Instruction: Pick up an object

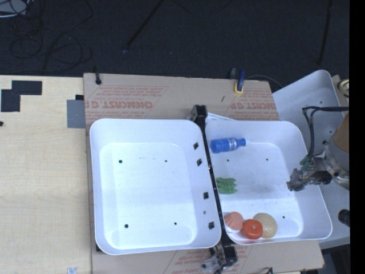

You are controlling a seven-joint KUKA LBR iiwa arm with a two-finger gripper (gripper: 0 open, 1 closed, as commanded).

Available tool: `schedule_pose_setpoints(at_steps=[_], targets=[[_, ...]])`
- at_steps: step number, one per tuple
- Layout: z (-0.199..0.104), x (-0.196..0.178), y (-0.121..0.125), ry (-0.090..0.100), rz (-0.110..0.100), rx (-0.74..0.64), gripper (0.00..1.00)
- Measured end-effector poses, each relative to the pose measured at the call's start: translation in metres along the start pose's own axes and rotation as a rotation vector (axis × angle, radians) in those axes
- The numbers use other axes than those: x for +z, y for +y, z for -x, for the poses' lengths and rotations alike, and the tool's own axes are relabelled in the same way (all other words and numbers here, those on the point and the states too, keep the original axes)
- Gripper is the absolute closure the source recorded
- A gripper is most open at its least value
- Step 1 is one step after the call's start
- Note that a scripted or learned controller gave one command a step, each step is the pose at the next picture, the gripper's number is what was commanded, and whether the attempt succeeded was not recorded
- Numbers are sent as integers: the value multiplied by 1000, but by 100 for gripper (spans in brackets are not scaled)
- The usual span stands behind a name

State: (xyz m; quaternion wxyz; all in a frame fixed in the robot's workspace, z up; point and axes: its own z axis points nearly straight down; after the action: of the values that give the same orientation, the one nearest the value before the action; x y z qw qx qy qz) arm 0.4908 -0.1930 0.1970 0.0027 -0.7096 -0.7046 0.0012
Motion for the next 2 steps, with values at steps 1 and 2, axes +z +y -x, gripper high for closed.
schedule_pose_setpoints(at_steps=[1, 2], targets=[[0, 0, 0, 0, 0, 3, 0], [1, -9, 0, 0, -1, 3, 100]])
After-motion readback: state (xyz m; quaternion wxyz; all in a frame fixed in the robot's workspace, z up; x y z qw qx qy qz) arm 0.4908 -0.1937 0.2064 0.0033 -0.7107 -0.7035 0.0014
